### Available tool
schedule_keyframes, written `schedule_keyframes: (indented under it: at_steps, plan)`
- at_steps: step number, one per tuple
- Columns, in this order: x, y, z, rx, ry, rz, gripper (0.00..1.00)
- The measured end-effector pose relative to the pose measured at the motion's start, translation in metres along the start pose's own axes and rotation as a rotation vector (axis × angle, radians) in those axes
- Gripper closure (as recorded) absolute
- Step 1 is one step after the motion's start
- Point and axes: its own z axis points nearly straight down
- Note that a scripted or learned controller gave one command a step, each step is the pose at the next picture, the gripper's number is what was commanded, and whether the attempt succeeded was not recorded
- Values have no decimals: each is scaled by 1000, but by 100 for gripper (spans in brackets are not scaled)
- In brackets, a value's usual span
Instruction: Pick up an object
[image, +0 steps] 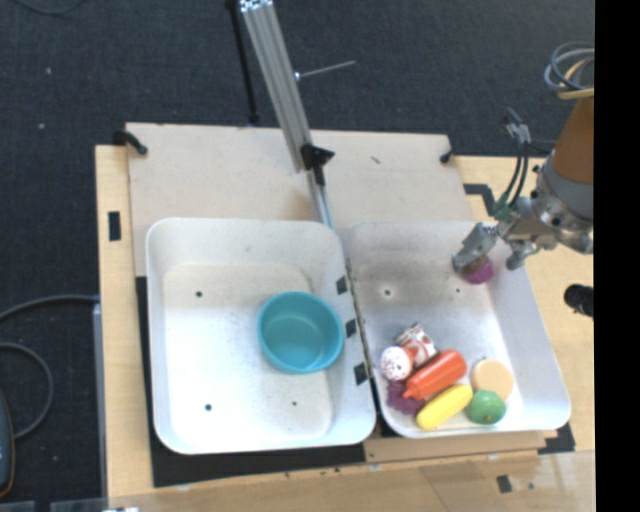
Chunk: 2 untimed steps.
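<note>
The gripper (492, 254) hangs over the right bin's (530, 330) far edge, a purple thing (481, 270) at its fingers; whether they grip it I cannot tell. Toy food (445, 385) crowds the near corner. A blue bowl (299, 332) sits in the left bin (200, 300).

lab test rig; plywood bench (230, 170) | two white bins (170, 300) | aluminium camera mast (280, 85) | dark carpet (80, 70)

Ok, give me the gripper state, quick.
Gripper: over the right bin's far right corner, at a small purple object; open or shut cannot be told.
</note>
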Motion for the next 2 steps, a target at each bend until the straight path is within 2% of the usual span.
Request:
schedule_keyframes:
  at_steps: [1,2]
  plan:
    - [0,0,0,0,0,0,0]
    - [-3,5,44,5,-2,4,0]
